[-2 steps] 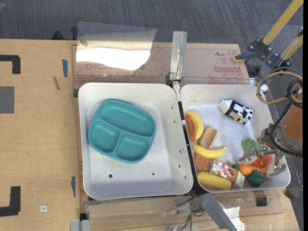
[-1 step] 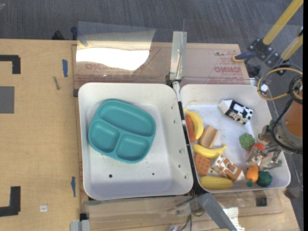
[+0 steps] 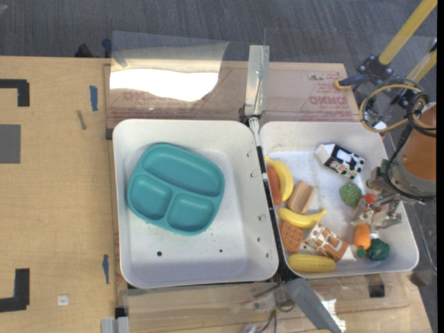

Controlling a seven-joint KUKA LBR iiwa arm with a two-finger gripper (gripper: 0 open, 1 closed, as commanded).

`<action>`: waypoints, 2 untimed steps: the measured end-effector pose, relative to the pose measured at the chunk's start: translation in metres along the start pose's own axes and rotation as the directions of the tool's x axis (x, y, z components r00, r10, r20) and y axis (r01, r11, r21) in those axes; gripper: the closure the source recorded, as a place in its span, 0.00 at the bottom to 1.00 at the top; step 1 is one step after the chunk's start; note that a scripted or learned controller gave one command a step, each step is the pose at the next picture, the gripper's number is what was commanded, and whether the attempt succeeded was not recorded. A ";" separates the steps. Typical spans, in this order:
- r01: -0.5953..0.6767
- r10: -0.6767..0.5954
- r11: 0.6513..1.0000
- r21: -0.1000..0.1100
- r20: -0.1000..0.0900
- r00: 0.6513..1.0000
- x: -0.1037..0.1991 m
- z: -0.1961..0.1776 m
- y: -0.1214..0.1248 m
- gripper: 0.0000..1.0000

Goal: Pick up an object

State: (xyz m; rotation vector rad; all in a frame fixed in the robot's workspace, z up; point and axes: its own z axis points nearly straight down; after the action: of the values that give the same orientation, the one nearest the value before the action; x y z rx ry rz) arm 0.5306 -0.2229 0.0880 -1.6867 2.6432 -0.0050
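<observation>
My gripper hangs low over the right side of the right bin, under the orange-banded wrist. It is just above a small cluster: a green broccoli to its left, an orange carrot and a dark green vegetable below it. Something small and red shows at the gripper's tip. Further left in the same bin lie a yellow banana, a bread roll, a waffle, a corn cob and a cow-patterned carton.
The left bin holds a teal divided plate. A metal divider and a clear sheet stand behind the bins. Yellow bars and black cables crowd the upper right, beside the arm.
</observation>
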 end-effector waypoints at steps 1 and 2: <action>-0.144 0.144 0.990 0.003 0.003 0.990 -0.035 0.000 -0.052 1.00; -0.145 0.145 0.989 0.002 0.001 0.989 -0.033 0.000 -0.052 0.00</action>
State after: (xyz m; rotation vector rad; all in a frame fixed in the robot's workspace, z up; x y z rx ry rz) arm 0.5920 -0.2148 0.0881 -1.4883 2.7569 -0.0065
